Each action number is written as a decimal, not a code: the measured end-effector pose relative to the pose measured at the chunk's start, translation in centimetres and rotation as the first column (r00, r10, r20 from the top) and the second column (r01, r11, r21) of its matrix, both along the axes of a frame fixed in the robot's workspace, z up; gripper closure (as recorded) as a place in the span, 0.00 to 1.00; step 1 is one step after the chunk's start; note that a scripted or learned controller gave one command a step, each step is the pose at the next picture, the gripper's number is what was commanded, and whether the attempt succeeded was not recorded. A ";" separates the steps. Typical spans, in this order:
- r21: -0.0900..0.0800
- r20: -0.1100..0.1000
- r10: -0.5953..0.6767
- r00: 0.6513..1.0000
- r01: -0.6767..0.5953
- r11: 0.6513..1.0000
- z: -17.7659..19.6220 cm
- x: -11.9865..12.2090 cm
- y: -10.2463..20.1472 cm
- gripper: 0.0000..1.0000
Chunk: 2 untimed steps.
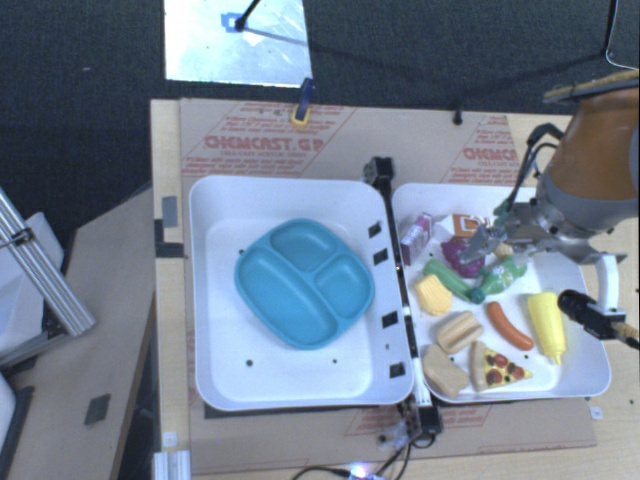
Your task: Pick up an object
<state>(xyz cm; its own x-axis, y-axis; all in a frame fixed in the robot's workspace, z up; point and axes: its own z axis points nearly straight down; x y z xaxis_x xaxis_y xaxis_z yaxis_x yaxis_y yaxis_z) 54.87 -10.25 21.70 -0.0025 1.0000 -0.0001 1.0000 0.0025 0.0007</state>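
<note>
Gripper [487, 238] low in right bin [600, 373], over purple lumpy toy [462, 256]; open or clenched, cannot tell. Around it, glossy plastic play food: green pod [452, 276], yellow wedge [433, 295], orange sausage [509, 325], yellow bottle [547, 324], pizza slice [497, 368]. Left bin [215, 378]: smooth blue sectioned tray [303, 282].
</note>
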 end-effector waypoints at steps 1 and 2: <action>0.001 -0.005 -0.002 1.000 0.002 1.000 -5.9 -0.6 -0.6 0.00; 0.002 -0.004 -0.001 1.000 0.001 1.000 -10.2 -0.9 -0.1 0.00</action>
<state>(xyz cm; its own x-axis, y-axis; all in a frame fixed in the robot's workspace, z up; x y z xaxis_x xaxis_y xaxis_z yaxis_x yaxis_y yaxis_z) 53.94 -10.37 11.46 -0.0013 1.0000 0.0016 1.0000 0.0014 -0.0037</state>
